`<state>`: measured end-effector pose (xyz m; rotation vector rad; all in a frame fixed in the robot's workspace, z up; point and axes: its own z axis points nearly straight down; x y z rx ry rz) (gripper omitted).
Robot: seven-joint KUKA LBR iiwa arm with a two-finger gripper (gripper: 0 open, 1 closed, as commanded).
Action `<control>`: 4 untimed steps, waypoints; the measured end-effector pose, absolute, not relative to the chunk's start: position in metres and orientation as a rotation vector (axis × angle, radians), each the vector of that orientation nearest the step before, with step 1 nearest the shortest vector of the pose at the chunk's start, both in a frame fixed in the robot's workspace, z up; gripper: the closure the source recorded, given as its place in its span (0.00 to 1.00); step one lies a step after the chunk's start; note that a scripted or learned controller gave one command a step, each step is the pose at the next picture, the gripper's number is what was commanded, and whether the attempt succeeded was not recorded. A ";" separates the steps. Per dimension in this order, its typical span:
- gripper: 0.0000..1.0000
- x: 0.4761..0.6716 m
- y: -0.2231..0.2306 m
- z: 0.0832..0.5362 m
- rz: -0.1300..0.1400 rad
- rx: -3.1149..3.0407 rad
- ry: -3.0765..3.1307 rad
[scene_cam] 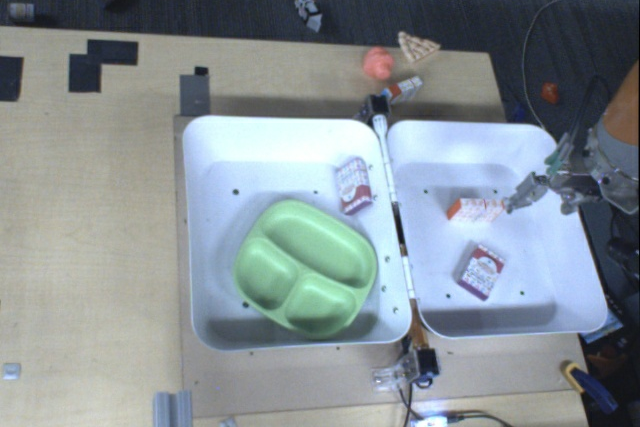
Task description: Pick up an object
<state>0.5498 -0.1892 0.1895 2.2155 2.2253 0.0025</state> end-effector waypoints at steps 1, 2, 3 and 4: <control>0.00 0.573 -0.155 0.087 0.005 2.212 2.223; 0.00 0.593 -0.112 0.086 0.008 2.212 2.224; 0.00 0.661 -0.166 0.086 0.005 2.211 2.225; 1.00 0.663 -0.164 0.097 0.008 2.202 2.229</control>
